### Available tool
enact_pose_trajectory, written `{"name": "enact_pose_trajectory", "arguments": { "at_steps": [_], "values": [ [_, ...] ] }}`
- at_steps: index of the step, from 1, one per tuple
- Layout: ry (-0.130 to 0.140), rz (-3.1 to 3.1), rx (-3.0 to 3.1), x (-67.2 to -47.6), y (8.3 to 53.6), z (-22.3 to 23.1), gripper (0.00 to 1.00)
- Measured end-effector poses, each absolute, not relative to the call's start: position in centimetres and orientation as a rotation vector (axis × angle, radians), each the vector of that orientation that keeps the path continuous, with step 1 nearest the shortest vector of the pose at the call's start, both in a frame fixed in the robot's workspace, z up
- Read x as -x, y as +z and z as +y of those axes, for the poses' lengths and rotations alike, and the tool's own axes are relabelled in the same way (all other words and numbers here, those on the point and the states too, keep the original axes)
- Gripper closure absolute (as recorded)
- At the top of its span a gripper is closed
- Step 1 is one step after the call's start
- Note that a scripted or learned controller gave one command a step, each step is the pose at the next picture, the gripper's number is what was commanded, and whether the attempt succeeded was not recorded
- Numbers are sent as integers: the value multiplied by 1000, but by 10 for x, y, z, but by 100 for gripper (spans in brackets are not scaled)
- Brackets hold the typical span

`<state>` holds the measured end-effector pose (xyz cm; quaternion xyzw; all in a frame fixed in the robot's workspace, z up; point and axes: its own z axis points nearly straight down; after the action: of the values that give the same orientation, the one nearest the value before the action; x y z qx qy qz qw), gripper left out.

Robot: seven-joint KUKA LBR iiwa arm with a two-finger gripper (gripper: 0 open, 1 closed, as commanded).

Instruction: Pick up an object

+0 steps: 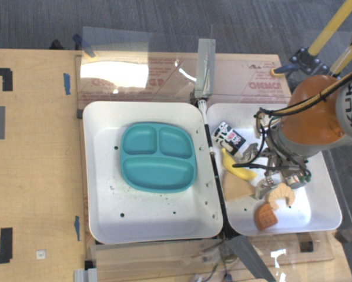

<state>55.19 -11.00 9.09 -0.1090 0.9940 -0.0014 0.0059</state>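
The gripper (275, 178), its grip state impossible to tell, hung low over the right bin (328, 207) toward its front edge, apparently placed to take the croissant (281, 197) just beneath.

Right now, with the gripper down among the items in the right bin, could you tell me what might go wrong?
The gripper sits in a tight cluster: banana, tan croissant-like piece and orange waffle-like piece. It may nudge one aside or pinch two together. The banana lies near the bin's inner wall, which could crowd an approach.
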Motion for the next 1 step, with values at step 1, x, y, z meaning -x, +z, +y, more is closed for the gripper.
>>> {"name": "enact_pose_trajectory", "arguments": {
  "at_steps": [1],
  "values": [
    [-9, 3101, 340, -555, 103, -110, 100]
  ]
}}
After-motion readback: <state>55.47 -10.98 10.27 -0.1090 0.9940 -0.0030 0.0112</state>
